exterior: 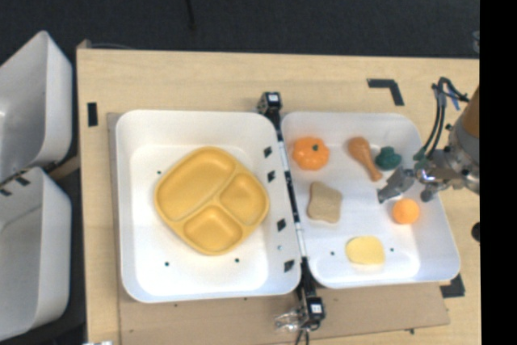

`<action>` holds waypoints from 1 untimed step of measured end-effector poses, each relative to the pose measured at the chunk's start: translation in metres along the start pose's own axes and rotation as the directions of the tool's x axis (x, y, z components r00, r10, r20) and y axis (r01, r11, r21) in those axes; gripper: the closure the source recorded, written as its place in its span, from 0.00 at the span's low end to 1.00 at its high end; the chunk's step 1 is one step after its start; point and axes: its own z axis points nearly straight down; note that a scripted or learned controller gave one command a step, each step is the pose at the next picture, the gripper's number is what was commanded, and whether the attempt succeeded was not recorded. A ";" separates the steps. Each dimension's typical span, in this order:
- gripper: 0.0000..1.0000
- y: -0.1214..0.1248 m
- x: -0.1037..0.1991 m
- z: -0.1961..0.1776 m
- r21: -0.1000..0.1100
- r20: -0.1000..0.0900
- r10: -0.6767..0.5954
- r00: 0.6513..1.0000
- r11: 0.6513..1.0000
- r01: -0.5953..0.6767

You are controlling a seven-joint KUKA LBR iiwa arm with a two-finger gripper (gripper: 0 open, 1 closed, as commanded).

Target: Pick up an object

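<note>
The right bin (pixel 432 254) holds an orange pumpkin (pixel 310 153), a brown drumstick-shaped piece (pixel 363 155) with a dark green piece (pixel 389 158) at its end, a tan bread slice (pixel 325 203), a small orange ball (pixel 405 212) and a yellow oval (pixel 365 251). My gripper (pixel 410 188) reaches in from the right and hangs at the bin's right side, just above the orange ball and below the green piece. It is open, with its two grey fingers (pixel 393 188) spread and nothing between them.
The left bin (pixel 133 254) carries a yellow divided plate (pixel 212 199). A black-clipped divider (pixel 284 190) runs between the bins. Black cables (pixel 440 105) hang by the arm's wrist at the right edge. White chairs (pixel 28 109) stand at the far left.
</note>
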 end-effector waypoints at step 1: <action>0.00 0.002 0.000 -0.006 -0.012 0.003 -0.004 1.000 1.000 0.004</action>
